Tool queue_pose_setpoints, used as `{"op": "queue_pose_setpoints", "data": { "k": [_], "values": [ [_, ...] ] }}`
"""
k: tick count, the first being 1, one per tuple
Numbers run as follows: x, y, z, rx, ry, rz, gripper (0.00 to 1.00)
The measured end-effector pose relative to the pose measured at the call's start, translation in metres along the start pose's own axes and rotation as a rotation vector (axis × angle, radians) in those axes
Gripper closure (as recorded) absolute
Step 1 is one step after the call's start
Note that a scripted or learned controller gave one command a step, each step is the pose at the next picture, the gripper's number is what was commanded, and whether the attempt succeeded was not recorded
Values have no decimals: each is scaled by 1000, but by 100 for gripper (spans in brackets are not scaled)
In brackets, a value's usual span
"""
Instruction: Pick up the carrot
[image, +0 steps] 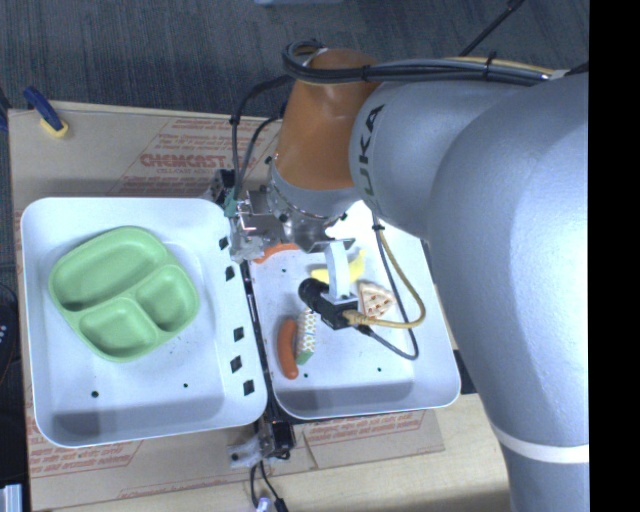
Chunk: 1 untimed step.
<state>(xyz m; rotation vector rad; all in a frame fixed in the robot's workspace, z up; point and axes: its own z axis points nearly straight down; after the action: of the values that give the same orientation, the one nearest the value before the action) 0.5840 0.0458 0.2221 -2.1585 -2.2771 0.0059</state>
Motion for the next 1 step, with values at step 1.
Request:
{"op": "queue_pose_setpoints", "data": {
  "k": [1],
  "values": [
    [-22, -47, -36, 0, -1, -197, 100]
  ]
}}
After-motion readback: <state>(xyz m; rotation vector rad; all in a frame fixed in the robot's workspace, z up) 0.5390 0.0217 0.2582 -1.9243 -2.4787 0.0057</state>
